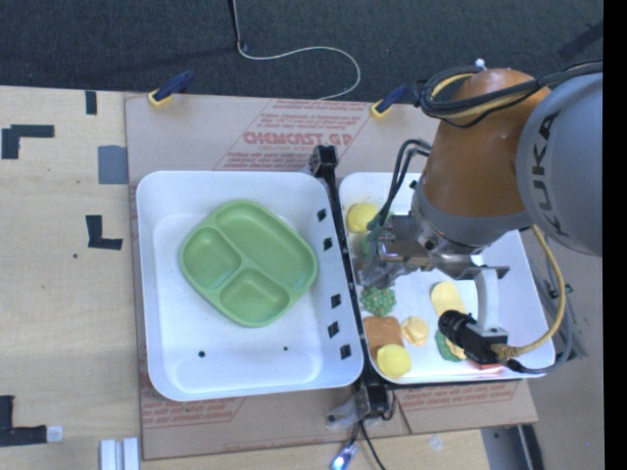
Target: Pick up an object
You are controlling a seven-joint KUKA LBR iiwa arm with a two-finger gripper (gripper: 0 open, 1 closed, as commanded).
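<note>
Nearest the camera, at the front of the right bin (524,306): a yellow ball-like piece (394,361) sits in the front-left corner, just behind it an orange-brown block (382,331) and a small pale yellow piece (415,331). A green item (451,349) lies to their right, mostly hidden under a black and red fitting with a yellow cable on the arm. A yellow rounded piece (446,295) sits a bit further back, near the bin's middle.

Jaws (377,253) are low over the left side of the right bin, close to the divider between the bins. Can't tell if they're spread or pressed together, since wrist hardware and cables block the tips. A green leafy toy (378,300) lies just in front of the jaws; contact unclear. Nothing visibly pinched.

Behind the jaws, a yellow lemon-like object (361,215) rests at the back-left of the right bin.

The left bin (157,292) holds a green three-compartment plate (249,260), flat, roughly centred, well apart from the jaws.

Furthest back: counter (59,292) with a cardboard sheet (284,135) under the bins, with blue-and-yellow clamps (170,88) at its far corners.
</note>
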